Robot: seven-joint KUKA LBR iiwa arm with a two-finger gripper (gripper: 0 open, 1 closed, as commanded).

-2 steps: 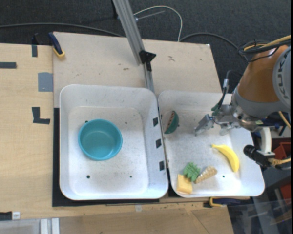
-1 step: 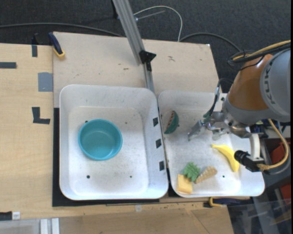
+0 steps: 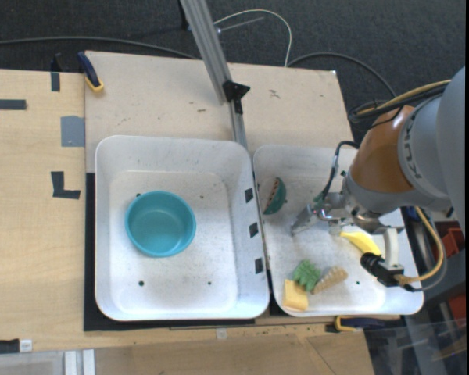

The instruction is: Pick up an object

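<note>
In the near left corner of the right bin (image 3: 359,307), a yellow block (image 3: 295,296) lay touching a green leafy toy (image 3: 305,273) just behind it. A tan ridged piece (image 3: 333,278) lay just beside the green toy, on its right. Farther back, a yellow curved piece (image 3: 361,242) rested near the bin's right side, partly beneath the arm (image 3: 438,147), which reached in from the right.

The gripper (image 3: 303,223) stood over the middle of the right bin, just left of the yellow curved piece and apart from the three items at the front. Whether it was spread or closed up could not be told. Behind it and to its left, a green-and-red slice-shaped toy (image 3: 274,195) lay close to the bin's left wall.

In the left bin (image 3: 117,178), a teal bowl (image 3: 160,223) sat upright, left of centre.

Beyond both bins, the pale worktop (image 3: 156,92) carried a slanting metal rod (image 3: 207,37), whose foot met the divide between the bins. A blue-and-yellow clamp (image 3: 90,72) sat at the worktop's far left corner.
</note>
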